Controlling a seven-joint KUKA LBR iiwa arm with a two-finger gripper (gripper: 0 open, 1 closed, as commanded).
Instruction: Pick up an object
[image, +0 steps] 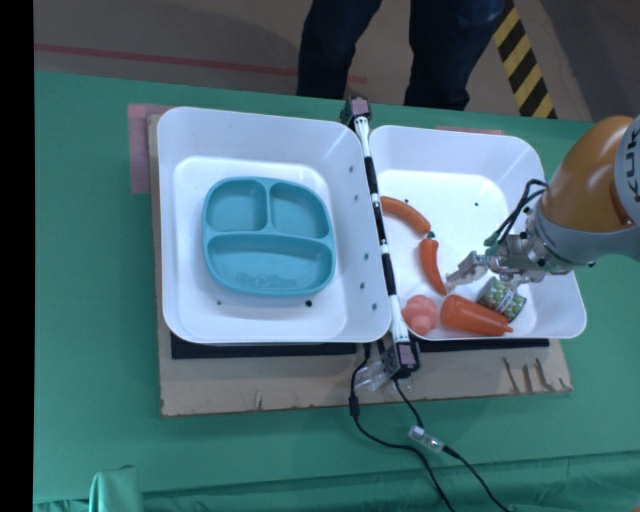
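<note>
**Right bin, gripper over near-right cluster — pick not yet made**

- Cable (425, 440): lies on green bench cloth, nearest the camera, runs up to the hinge between the bins
- Cardboard sheet (300, 392): under both bins, near edge exposed
- Orange cone-shaped carrot (475, 316): near edge of right bin (560, 322); long axis roughly left to right, thick end left, tip toward the right; sits just below and slightly left of the gripper
- Pink round toy (421, 313): touching or just beside the carrot's thick end, at the bin's near-left corner
- Small green-patterned item (500, 297): directly under the gripper, partly hidden by it; kind not readable; appears closest of all to the tool
- Gripper (492, 268): fingers spread, one reaching left, nothing visibly pinched between them; hangs low over the near-right part of the bin
- Red chili-like piece (430, 262): left of the gripper, long axis near upright in view
- Orange sausage (405, 214): curved, farther back and left, well apart from the tool
- Arm (590, 200): enters from the right, orange band above wrist, wrist angled down and left into the bin
- Left bin (180, 140): holds teal divided plate (268, 238)

Judgement: short descent onto the green item or carrot looks likeliest
</note>
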